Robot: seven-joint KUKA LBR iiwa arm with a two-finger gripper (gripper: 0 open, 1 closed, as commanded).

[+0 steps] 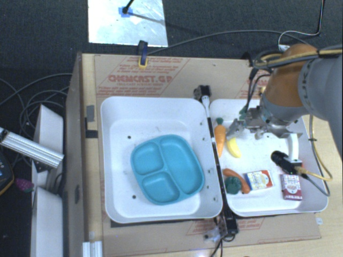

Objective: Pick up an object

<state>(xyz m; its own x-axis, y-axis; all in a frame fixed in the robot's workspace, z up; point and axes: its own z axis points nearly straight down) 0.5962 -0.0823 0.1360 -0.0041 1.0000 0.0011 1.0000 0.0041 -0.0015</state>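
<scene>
Red packet (291,187) — hand (241,123) above banana (234,148)

Yellow banana (234,147) flat in right bin (316,197), beside carrot (220,134)

So the bench (161,71) is basically a cardboard-covered top with red lettering on it. Two shallow white bins sit right on it, side by side and touching: left bin (120,143), right bin (308,197). A yellow-and-black clamp (142,52) sits at its far edge.
</scene>
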